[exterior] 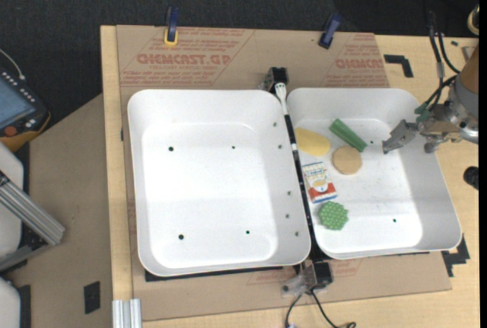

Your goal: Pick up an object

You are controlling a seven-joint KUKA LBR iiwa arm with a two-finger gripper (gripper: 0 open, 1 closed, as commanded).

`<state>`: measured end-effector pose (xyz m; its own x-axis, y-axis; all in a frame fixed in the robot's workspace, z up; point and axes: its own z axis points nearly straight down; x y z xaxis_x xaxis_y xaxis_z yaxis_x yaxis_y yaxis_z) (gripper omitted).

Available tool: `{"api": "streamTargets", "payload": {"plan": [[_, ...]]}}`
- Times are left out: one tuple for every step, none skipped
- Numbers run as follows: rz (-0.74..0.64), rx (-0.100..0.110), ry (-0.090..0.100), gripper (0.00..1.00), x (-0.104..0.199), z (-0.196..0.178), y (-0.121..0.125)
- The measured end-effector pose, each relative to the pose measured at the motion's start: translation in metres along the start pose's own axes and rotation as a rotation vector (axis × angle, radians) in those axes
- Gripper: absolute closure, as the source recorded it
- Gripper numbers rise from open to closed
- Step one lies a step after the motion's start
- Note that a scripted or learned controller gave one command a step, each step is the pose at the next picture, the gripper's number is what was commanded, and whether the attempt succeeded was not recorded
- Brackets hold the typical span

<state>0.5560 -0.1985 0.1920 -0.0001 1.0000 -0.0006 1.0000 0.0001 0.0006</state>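
A brown cardboard sheet (228, 52) is lying under both bins, with a blue clamp (172, 19) gripping its far edge at about 11 o'clock and a second blue clamp (329, 30) at 1 o'clock. The left shallow white plastic bin (144, 167) is sitting at 9 o'clock of its neighbour, their rims touching.

In the right shallow white plastic bin (426, 197), five candidates for picking are lying in the left half. A yellow rounded lemon-like piece (312, 141) is resting near the shared rim. A small red, white and blue printed carton (319, 184) is lying at 6 o'clock of it, with a green bumpy round piece (332, 215) further down. A flat tan disc (347, 160) is sitting at 4 o'clock of the yellow piece, and a green rectangular block (348, 134) is lying slanted at 12 o'clock of the disc.

The grey two-finger gripper (411, 144) is hanging at 3 o'clock of the block — its fingers spread apart, nothing between them — over the bin's right side. The arm is being cut off by the right edge, so its upper links cannot be made out.
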Motion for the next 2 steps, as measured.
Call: {"api": "streamTargets", "payload": {"plan": [[-0.001, -0.004, -0.002, 1.00, 0.000, -0.011, 0.001], [0.006, -0.007, -0.005, 1.00, -0.029, -0.098, -0.070]]}}
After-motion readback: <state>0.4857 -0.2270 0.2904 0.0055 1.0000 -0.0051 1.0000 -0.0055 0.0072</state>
